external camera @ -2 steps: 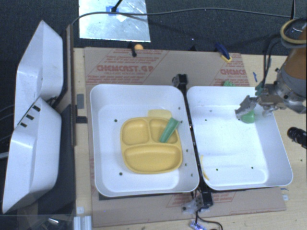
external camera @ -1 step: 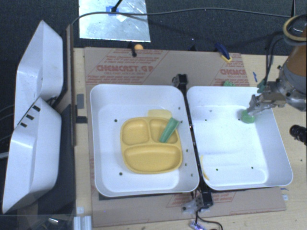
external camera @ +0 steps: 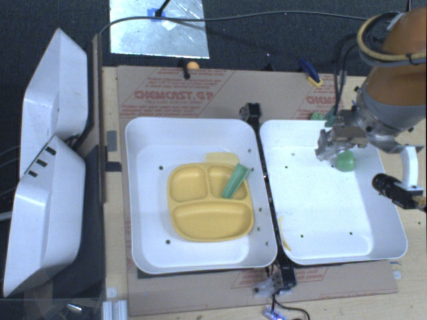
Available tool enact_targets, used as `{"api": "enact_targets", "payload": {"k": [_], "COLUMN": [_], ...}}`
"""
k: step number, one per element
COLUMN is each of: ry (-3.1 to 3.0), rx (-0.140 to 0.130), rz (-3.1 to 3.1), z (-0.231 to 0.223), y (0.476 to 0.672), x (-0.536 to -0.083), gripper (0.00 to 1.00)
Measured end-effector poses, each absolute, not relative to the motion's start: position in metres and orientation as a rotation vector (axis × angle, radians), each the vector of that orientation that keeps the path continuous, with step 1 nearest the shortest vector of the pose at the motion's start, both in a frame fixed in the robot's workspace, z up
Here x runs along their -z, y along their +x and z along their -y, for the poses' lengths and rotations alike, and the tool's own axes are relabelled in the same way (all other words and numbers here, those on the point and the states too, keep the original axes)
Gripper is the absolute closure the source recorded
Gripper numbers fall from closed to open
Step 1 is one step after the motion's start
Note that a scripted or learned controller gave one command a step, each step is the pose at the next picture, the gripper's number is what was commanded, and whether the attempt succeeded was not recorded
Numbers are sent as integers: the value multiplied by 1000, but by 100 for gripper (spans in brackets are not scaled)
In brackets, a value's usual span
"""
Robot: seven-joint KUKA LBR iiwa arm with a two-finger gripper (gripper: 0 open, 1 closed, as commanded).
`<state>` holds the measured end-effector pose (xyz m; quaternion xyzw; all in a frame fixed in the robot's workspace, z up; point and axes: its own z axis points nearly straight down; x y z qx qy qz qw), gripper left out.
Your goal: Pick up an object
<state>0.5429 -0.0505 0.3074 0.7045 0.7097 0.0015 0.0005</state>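
Below, two white bins (external camera: pixel 267 179) sit on a brown board (external camera: pixel 200 85); whether the tool (external camera: pixel 331 147) is spread is unclear.

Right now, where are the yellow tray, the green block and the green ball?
Yellow tray (external camera: pixel 208 217): camera view, bottom compartment.
Green block (external camera: pixel 234 181): camera view, its middle.
Green ball (external camera: pixel 346 161): camera view, visible front.

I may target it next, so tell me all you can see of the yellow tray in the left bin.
The yellow tray looks like moulded plastic, rounded at the corners, with three compartments: two small ones at the far side and one wide one at the near side. It lies flat on the floor of the left bin, near its middle. A green stick-like piece rests slanted across its far right compartment, and a pale yellow flat piece sits against its far edge.
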Motion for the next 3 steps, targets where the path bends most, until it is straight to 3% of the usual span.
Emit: {"api": "enact_targets", "payload": {"k": [1, 2, 3], "ry": [2215, 2214, 2216], "rx": [-6, -7, -8], "rz": [-2224, -2226, -2223], "z": [8, -41, -80], "y": [505, 500, 509], "x": [-339, -382, -444], "gripper": [100, 100, 100]}}
